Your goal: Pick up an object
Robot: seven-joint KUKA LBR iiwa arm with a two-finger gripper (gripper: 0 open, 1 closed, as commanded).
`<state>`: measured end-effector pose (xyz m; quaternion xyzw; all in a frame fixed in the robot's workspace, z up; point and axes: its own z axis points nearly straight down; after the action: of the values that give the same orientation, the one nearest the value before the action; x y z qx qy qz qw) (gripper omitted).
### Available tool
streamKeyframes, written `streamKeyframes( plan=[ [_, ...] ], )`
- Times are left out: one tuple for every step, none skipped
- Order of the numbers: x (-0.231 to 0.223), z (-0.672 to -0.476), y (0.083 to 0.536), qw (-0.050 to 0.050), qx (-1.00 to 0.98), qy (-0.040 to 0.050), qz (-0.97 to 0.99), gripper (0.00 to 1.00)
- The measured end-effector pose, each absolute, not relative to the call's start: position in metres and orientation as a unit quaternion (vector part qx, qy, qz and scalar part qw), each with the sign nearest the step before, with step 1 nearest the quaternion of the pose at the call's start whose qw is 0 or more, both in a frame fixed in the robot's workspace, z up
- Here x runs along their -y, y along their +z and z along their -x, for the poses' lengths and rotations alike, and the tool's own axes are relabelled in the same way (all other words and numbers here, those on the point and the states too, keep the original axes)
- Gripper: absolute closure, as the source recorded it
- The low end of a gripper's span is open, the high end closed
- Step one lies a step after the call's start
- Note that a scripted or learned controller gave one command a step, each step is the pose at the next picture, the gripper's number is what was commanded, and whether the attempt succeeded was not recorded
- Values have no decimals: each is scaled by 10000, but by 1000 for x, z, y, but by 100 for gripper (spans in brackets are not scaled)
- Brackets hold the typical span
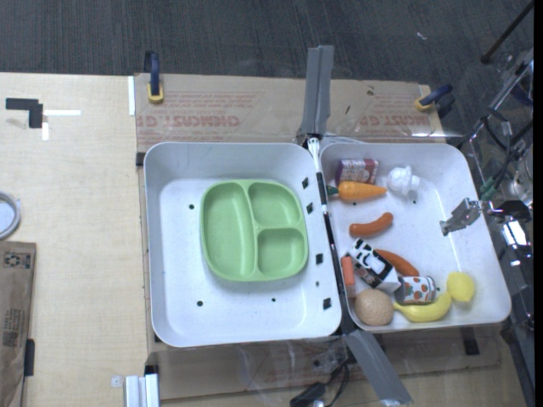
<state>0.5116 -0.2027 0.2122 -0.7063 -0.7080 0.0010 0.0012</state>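
Here you see the gripper over the right bin's far side, jaws apart and holding nothing — every object, the sausage nearest, lies unpicked beside them; grasping remains.

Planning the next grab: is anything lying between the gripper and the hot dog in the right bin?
Nothing visible does. The gripper hangs at the right side of the right bin, and the hot dog lies to its left in the picture, with bare white floor between them. The carrot sits apart, farther back.
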Motion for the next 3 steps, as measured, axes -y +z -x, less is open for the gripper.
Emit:
streamKeyframes(
  plan=[
    [125,-599,92,1,6470,6,7625,0],
    [137,-556,91,12,5973,15,8020,0],
    [138,-555,100,17,5965,20,8026,100]
  ],
)
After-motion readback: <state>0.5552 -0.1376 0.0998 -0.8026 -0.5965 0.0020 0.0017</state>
